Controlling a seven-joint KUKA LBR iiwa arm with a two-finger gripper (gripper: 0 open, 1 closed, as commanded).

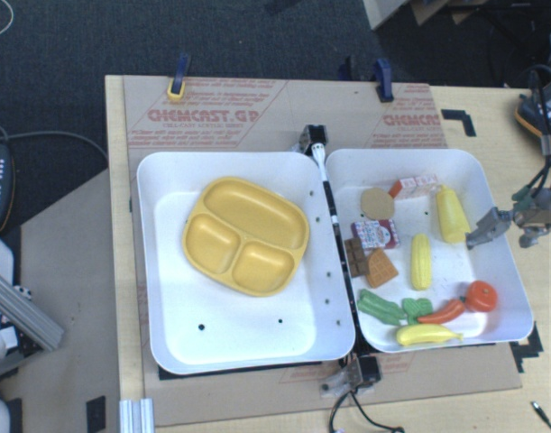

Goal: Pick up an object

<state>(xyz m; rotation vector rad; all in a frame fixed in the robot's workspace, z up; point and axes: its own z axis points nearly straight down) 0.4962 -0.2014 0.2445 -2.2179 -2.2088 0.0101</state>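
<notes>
From my remote station, the hand (514, 224) hangs at the right edge of the table, over the outer rim of the right bin (502, 197), and I judge this to be the approach step: nothing has been lifted yet. Whether the hand is spread or closed I cannot tell from this slant; I see nothing caught in it.

The toy food lies scattered in the right bin. Nearest the hand is a yellow corn cob (451, 214), just beside it toward the bin's middle. A second corn cob (421, 261) lies a little farther in, and a red tomato (482, 295) sits near the bin's front right corner, with a banana (427, 335), a red chili (445, 312) and green vegetables (387, 308) along the front edge. Toward the divider lie a brown round cookie (378, 203) and a cracker (381, 267).

The left bin (158, 242) carries a yellow divided plate (246, 235), well apart from the hand.

My next move, as I read it, calls for carrying the hand inward over the nearest corn cob, lining it up across the cob's width, then descending.
</notes>
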